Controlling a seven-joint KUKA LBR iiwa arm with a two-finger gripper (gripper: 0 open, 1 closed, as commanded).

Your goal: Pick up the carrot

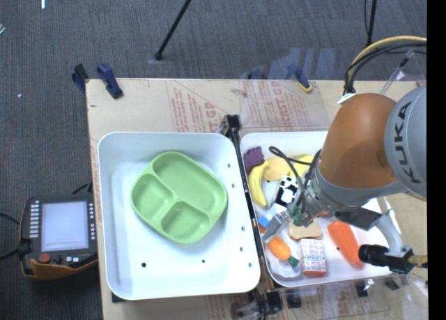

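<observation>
**Cardboard-topped bench with two white bins; carrot in the right-hand bin**

Brown printed cardboard (188, 102) covers the bench, held at its far edge by blue clamps (109, 80). The floor around it is dark grey carpet (83, 19). Thin tripod legs (180, 12) stand on the carpet beyond the bench, and a teach pendant (59, 233) with a pale screen lies at the left. The left bin (115, 256) holds a light green divided plate (180, 196).

The right bin (327, 275) holds a cluster of toy foods: a yellow banana (259, 185), a slice of toast (305, 230), a small red-and-white carton (313, 256) and a longer orange-red piece (344, 242).

The carrot (279, 247) lies near the front-left corner of the right bin, just left of the carton. It is a short, rounded, bright orange body with a small green tuft at one end. Its long axis runs diagonally, from upper left to lower right in the camera view, with the green end pointing toward the front of the bin.

The gripper (280, 222) hangs just above and behind the carrot, under the orange band of the arm (359, 141). Whether it is spread or closed cannot be told, and nothing is seen held in it.
</observation>
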